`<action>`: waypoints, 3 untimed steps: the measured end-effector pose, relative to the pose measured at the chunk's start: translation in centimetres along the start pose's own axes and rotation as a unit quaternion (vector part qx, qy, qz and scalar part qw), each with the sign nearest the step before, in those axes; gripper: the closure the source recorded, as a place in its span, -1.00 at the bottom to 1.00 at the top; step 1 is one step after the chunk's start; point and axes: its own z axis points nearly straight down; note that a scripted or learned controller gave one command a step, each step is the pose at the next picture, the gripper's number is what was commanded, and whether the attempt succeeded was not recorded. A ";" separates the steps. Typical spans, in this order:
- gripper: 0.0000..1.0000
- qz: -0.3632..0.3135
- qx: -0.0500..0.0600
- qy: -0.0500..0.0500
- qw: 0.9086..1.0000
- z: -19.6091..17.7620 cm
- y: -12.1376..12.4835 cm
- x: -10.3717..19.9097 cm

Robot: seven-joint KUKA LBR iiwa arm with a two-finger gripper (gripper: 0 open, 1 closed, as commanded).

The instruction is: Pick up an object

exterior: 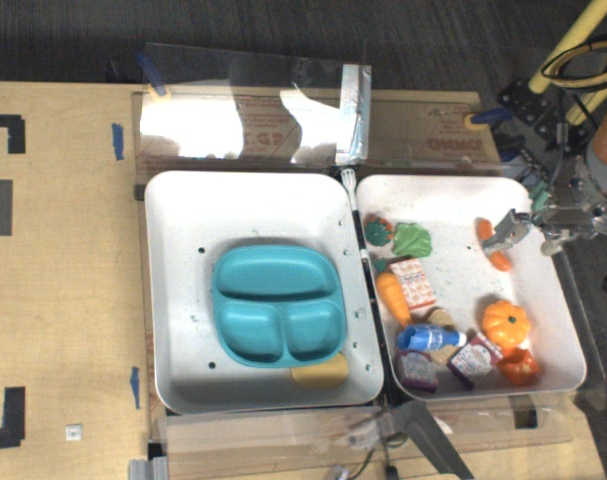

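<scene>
Two white bins sit side by side on the desk (63, 268). The left bin (173, 208) holds a teal divided tray (278, 303) with a tan block (320, 371) at its near edge. The right bin (443, 198) holds an orange pumpkin (506, 323), a carrot (392, 297), a green leafy piece (412, 238) and small packets. The end effector (528, 230) hangs over the right bin's far right corner, beside a small orange piece (499, 260).

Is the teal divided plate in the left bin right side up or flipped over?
Right side up: the teal plate lies flat in the left bin, with all three hollow compartments facing the camera.
</scene>
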 end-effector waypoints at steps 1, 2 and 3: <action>-1.00 0.072 -0.010 -0.002 0.997 16.2 8.2 -2.9; 1.00 0.071 -0.009 -0.002 0.997 15.2 8.3 -2.9; 1.00 0.074 -0.002 -0.001 0.997 17.7 -1.7 -6.0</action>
